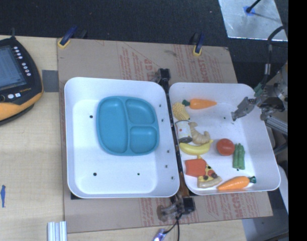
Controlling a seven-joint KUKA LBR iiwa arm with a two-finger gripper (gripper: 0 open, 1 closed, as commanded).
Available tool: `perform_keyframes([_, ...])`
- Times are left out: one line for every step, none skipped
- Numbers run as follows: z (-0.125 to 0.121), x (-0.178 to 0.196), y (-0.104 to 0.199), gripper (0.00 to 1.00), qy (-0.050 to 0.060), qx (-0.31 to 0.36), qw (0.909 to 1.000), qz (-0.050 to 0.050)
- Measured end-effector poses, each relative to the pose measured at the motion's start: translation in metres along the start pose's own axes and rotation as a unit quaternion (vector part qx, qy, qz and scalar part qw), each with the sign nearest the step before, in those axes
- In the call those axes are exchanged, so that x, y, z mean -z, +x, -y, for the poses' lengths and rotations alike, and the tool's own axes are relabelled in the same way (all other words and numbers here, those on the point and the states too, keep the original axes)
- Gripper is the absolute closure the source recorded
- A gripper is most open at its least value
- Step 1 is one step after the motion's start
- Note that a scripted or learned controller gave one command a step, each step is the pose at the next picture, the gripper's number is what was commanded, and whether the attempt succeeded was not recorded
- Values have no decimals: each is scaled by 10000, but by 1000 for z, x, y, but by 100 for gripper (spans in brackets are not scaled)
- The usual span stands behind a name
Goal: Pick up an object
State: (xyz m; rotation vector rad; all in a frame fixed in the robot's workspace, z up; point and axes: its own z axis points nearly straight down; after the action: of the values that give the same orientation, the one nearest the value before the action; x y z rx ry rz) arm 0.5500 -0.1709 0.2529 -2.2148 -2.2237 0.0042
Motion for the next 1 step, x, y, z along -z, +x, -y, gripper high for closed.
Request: perform_keyframes([-16,-144,-40,0,16,3,10000,0])
